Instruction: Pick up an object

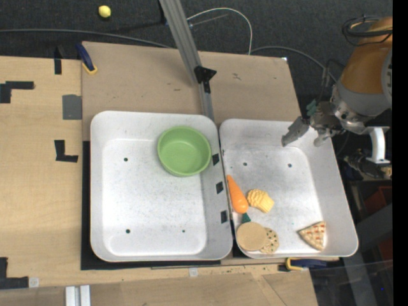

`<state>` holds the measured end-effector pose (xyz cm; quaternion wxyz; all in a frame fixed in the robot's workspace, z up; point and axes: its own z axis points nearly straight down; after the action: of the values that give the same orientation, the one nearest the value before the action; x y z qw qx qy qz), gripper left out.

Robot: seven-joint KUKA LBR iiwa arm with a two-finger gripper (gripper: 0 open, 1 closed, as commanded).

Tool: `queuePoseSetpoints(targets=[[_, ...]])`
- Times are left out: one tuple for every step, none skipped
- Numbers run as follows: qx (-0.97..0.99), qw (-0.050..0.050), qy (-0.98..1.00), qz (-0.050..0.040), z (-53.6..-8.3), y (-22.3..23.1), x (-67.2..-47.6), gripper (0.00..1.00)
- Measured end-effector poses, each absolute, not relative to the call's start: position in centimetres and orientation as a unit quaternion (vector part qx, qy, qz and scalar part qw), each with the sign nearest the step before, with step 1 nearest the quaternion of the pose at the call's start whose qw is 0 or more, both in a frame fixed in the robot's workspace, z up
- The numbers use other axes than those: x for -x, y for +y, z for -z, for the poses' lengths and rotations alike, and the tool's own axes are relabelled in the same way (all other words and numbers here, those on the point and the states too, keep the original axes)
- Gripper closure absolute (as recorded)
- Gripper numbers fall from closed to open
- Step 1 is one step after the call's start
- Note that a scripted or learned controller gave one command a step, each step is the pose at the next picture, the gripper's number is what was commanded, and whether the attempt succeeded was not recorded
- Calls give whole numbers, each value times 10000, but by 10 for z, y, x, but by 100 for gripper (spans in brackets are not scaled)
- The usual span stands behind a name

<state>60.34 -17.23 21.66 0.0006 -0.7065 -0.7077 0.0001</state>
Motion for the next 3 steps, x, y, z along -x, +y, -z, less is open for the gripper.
queuePoseSetpoints(targets=[[7064,5,-7078,-3,-217,-172,-603,0],[7065,31,-7077,-26,-152,-172,-602,0],[7065,34,-7077,-26,-88,-171,-595,0]])
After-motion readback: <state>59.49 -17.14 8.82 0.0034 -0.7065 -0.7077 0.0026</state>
